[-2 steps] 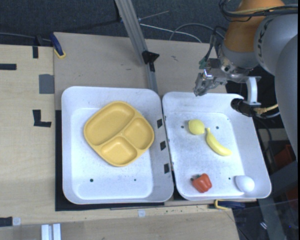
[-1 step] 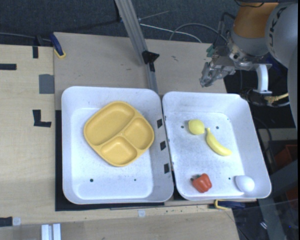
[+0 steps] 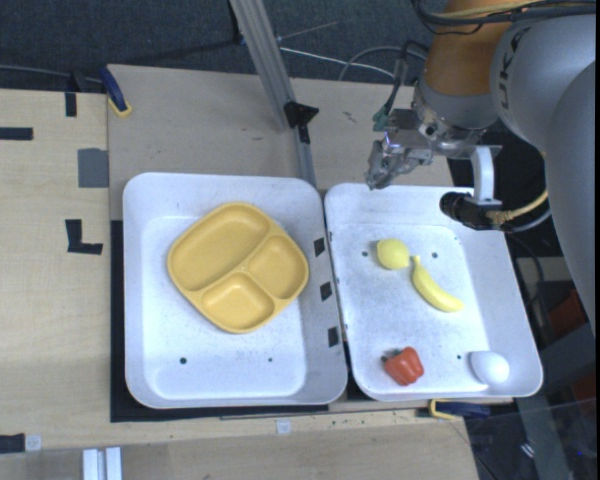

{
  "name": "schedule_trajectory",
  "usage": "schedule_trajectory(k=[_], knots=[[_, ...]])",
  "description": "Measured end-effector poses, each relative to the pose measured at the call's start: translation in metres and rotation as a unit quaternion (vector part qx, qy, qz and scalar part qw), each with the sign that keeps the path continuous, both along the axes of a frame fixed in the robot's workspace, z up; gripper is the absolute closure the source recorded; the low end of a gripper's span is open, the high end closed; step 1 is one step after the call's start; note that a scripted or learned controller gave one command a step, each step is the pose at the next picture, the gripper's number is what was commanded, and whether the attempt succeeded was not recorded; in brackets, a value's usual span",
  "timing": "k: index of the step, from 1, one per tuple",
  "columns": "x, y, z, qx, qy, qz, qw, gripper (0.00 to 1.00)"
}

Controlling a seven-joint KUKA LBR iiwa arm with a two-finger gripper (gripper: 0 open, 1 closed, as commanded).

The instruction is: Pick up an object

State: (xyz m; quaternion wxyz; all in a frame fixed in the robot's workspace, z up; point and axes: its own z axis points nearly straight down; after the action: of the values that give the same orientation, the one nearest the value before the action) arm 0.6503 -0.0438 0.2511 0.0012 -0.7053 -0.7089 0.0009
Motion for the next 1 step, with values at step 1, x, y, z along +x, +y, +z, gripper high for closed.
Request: schedule_trajectory(k=[1], knots=[[-0.0051,0.0595,-0.0004,0.0005,0.0,0.001,1.0,1.0]])
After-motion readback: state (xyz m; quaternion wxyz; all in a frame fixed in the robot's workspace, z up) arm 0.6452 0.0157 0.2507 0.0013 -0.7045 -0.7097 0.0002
